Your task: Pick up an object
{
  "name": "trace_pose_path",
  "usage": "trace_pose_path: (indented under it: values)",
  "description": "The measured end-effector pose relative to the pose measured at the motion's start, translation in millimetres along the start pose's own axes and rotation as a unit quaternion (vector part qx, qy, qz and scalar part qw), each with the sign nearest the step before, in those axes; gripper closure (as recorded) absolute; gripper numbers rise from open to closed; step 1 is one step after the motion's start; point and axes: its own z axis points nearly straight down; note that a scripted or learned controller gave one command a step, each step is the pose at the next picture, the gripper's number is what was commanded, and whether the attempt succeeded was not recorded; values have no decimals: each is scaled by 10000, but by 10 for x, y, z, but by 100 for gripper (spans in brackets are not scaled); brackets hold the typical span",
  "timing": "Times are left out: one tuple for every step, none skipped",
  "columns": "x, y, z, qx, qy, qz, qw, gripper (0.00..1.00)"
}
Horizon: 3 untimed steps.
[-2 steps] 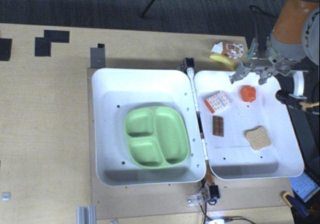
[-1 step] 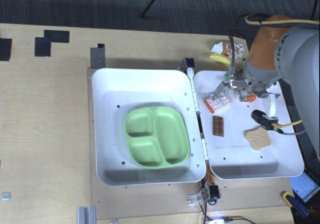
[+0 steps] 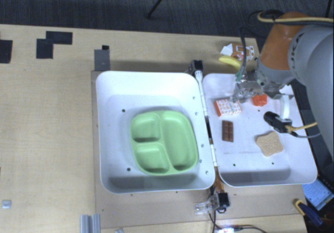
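My gripper [image 3: 241,94] reaches into the right bin [image 3: 261,172] from the right and hovers at its back part. Its tip is right above the red-and-white patterned block [image 3: 227,107]. A small orange-red piece [image 3: 259,100] lies just right of the gripper. A brown chocolate-like bar [image 3: 227,131] lies near the bin's middle, and a tan toast-shaped piece [image 3: 269,144] lies to the right of it. Nothing shows between the fingers.
The left bin [image 3: 112,122] holds a green divided plate [image 3: 163,141]. A yellow banana-like thing [image 3: 229,61] and a small printed card [image 3: 241,50] lie on the bench behind the right bin. Black markers sit on the bench at the far left.
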Motion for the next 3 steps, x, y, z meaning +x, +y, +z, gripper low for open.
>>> trace_pose_path:
  values:
    - [0,-2,2,3,1,-1,10000,0]
    - [7,13,-111,-12,2,-18,10000,100]
    - [7,12,-109,-11,1,-19,10000,0]
